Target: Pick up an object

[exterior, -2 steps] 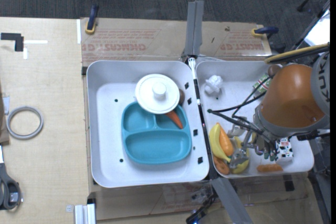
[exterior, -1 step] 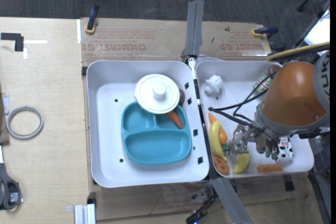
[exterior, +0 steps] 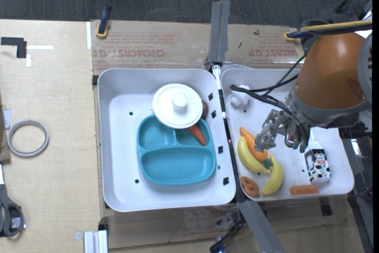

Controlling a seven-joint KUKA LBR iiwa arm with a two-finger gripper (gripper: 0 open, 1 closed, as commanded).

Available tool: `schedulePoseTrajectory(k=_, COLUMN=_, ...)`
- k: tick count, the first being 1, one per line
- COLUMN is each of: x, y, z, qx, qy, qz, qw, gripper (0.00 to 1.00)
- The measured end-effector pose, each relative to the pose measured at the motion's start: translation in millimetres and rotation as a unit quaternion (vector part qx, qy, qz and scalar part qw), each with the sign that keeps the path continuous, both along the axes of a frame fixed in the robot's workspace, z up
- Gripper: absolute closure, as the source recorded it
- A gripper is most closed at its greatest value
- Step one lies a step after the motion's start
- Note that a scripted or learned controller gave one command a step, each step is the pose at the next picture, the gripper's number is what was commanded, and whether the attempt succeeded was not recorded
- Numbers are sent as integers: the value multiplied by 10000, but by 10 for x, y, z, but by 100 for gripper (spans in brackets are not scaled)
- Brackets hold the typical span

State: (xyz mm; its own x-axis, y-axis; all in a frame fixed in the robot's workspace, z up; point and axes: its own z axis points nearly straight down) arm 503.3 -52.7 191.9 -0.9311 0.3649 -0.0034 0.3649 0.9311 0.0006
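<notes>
The gripper [exterior: 267, 138] hovers just above the banana [exterior: 259, 164] in the right bin [exterior: 340, 186]; the banana's long axis runs upper-left to lower-right.

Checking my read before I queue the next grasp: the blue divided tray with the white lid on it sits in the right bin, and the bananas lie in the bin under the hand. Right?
Not quite. The camera view shows the blue divided tray, with the white lid on it, in the left bin, not the right one. The rest holds: the bananas lie in the right bin, under the hand.
</notes>
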Motion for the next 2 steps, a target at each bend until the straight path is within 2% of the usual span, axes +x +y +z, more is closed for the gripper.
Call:
schedulePoseTrajectory(k=1, x=579, y=270, z=-8, qx=-1, qy=10, qz=-406, qw=9992, gripper=100)
schedulePoseTrajectory(k=2, x=589, y=269, z=81, qx=-9, qy=-2, qz=-394, qw=9992, gripper=100)
